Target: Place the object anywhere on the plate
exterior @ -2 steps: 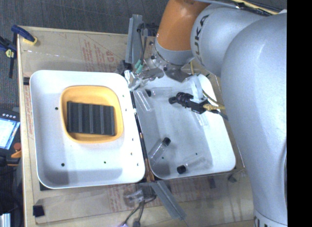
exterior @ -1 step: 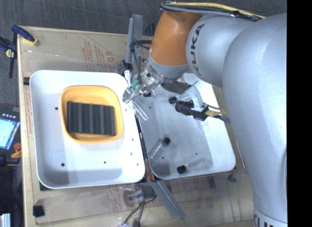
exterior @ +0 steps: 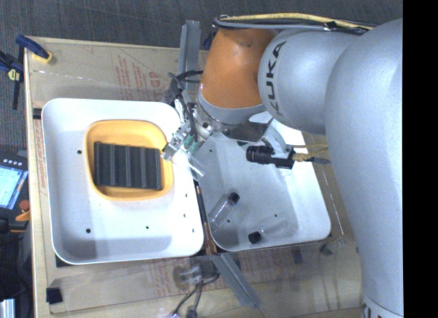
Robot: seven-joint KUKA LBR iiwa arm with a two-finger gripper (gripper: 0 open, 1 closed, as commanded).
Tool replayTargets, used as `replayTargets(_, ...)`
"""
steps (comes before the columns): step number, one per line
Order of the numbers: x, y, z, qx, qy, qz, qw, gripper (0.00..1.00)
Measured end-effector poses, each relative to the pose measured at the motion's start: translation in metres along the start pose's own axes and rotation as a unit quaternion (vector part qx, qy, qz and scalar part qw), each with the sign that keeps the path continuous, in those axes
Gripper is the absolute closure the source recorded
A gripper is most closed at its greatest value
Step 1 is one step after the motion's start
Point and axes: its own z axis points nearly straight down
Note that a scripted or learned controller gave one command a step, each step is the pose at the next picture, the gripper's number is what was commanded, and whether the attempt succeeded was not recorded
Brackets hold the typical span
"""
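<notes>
A yellow plate (exterior: 128, 132) lies in the left white bin (exterior: 68, 228). A dark grey ridged rectangular block (exterior: 128, 165) rests flat on the plate and covers most of its middle. My gripper (exterior: 179, 143) hangs just past the plate's right rim, above the seam between the two bins. It is apart from the block, to the block's upper right. The orange band and grey wrist above hide much of the gripper.
In the right bin (exterior: 311, 207) lie a clear tube with a black cap (exterior: 225, 205) and a small black piece (exterior: 254, 236). A black cable fitting (exterior: 272, 154) juts from the wrist. The bench's wooden edge and metal brackets ring both bins.
</notes>
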Motion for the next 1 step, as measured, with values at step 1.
replayTargets(1,-0.0004,-0.0003,-0.0001,0.0,0.0,0.0,1.0,0.0)
